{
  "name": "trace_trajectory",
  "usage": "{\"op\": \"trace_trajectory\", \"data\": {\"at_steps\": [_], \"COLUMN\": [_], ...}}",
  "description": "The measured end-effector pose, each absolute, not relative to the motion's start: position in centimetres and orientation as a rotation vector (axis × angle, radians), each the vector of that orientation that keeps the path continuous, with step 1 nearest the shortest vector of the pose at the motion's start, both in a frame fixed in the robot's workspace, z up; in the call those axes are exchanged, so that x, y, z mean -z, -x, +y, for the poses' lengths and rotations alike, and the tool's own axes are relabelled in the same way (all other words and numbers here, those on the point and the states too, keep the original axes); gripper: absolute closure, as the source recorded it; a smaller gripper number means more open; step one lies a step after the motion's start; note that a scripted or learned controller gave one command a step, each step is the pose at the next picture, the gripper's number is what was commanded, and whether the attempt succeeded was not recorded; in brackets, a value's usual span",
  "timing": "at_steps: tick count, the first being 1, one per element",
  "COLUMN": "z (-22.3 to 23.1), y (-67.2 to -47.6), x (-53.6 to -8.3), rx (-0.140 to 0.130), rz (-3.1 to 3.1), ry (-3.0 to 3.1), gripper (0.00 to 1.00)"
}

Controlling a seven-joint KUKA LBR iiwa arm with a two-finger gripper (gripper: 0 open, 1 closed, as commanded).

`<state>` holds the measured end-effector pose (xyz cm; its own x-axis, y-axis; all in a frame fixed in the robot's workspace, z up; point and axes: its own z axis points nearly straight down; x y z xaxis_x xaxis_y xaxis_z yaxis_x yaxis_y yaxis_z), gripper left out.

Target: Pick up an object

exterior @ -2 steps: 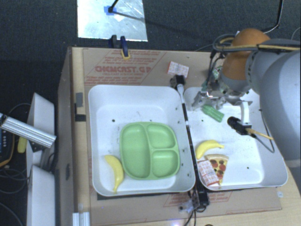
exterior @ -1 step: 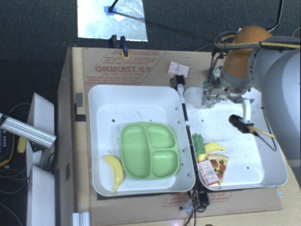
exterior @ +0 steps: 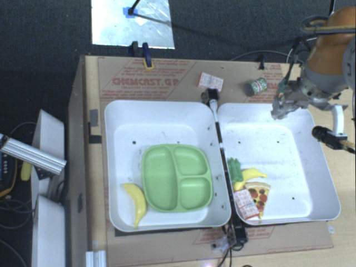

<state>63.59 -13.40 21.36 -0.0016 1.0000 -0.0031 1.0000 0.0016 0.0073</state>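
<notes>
The grey arm reaches in, tool angled downward.

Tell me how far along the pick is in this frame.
Done: nothing looks picked yet. The banana and green divided plate lie in the left bin; the pizza slice and small items sit in the right bin's near-left corner. In hand: the gripper is above the right bin's far edge, away from those items, with nothing visibly between its fingers. Left: approach, grasp, lift.
</notes>
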Motion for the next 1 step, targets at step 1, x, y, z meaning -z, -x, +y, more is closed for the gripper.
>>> {"op": "trace_trajectory", "data": {"at_steps": [1], "z": [-18.6], "y": [-57.52], "x": [-27.73], "rx": [-0.002], "rz": [2.218], "ry": [-2.217], "gripper": [1.0]}}
